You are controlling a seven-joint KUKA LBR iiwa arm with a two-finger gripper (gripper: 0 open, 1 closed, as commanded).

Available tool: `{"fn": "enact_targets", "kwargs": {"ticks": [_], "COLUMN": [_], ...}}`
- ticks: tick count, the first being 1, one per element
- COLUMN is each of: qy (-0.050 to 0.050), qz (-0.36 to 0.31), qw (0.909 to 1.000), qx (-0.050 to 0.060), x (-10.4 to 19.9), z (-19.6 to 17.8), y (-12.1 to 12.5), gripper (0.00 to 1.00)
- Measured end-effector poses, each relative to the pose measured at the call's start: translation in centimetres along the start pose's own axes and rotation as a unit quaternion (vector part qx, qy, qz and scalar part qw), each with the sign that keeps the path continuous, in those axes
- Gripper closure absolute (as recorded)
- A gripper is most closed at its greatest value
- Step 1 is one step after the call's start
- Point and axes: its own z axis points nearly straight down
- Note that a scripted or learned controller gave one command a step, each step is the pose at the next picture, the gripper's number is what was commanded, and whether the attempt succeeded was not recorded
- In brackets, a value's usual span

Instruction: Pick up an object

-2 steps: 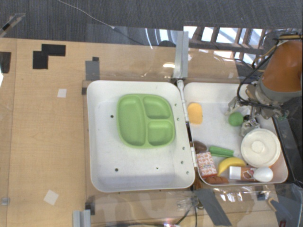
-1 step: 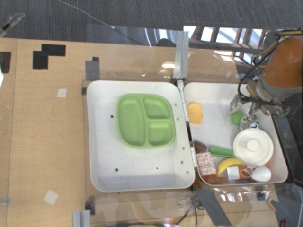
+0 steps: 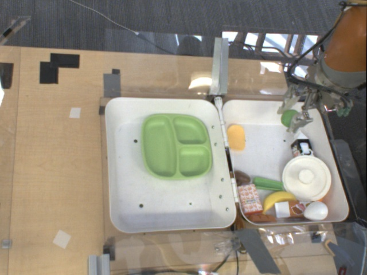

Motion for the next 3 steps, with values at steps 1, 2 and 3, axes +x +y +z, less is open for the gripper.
{"fn": "enact_targets", "kwargs": {"ticks": [1,2,3], "qy": [0.006,0.000,0.004], "qz": [-0.147,-0.121,-0.180], "qw": [0.9891,0.9926,0.9836], "qx": [-0.003,0.000,-0.002], "x": [10.1,7.6,14.7], "z": [5.6,-2.3,-3.5], "y": [1.0,3.1,6.0], "gripper": [1.00,1.00,1.00]}}
